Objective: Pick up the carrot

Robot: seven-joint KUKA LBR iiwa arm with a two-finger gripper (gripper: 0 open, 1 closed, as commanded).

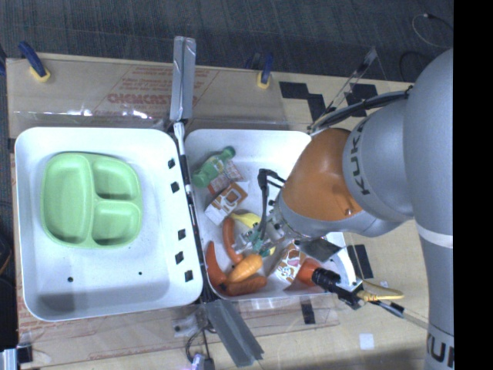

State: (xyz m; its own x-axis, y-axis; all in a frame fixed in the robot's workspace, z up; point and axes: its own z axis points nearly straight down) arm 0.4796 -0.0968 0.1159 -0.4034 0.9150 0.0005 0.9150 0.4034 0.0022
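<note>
1. Gripper (266, 237) first: it's hanging low over the clutter in the right bin (296, 141), tucked under the arm's orange band (323, 183). From my seat at the remote desk I honestly can't tell how it's set, the wrist hides too much of it.

2. Biggest thing on screen is the arm itself, coming in from 3 o'clock and covering most of that bin's right half.

3. Left bin (31, 268) sits at 9 o'clock with a green divided tray (92, 199) lying in it, well apart from the action.

4. Clutter pile around the tool: a green bottle (212, 168) at roughly 11 o'clock from it, a small brown-and-white carton (226, 199) just below that, something yellow (246, 220) near the tool, a red sausage-like piece (229, 237) beside it, and a printed packet (289, 267) at about 4 o'clock.

5. Carrot (246, 268): I read it as the orange tapered piece near the bin's front wall, at about 7 o'clock from the gripper and just beside it. Its long axis runs roughly from 8 to 2 o'clock. A darker reddish piece (245, 285) lies touching it underneath, and another red one (212, 262) curves at its left.

6. My guess for the next move: shift slightly toward 7 o'clock and close across the carrot's short width, or the neighbours get grabbed instead.
</note>
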